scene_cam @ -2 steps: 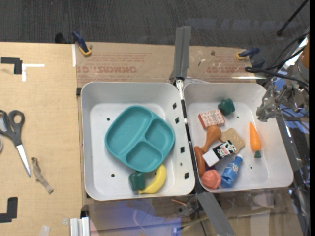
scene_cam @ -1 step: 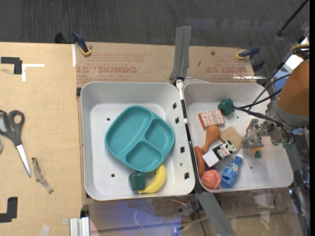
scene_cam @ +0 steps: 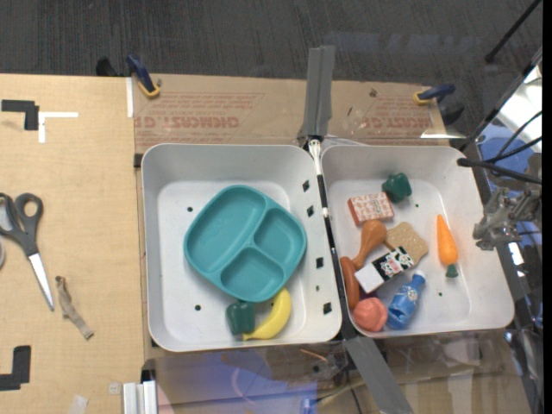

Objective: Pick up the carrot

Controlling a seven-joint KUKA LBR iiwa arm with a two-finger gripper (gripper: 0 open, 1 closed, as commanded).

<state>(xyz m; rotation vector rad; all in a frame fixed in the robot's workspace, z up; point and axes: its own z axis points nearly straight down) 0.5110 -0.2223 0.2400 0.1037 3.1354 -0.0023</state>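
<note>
The carrot [scene_cam: 446, 241] is orange with a small green stub at its near end. It lies lengthwise on the floor of the right bin [scene_cam: 466, 313], close to the right wall and apart from the other toys. A grey metal piece that looks like my gripper [scene_cam: 494, 222] hangs over the bin's right rim, just right of the carrot and not touching it. It is too tangled with cables to read its shape clearly.
The right bin also holds a dark green toy [scene_cam: 398, 185], a red-and-white box [scene_cam: 371, 207], a drumstick [scene_cam: 371, 238], bread [scene_cam: 408, 241], a small carton [scene_cam: 384, 268], a blue bottle [scene_cam: 404, 300] and a pink ball [scene_cam: 371, 314]. In the left bin lie a teal plate [scene_cam: 246, 244] and a banana [scene_cam: 272, 316].
</note>
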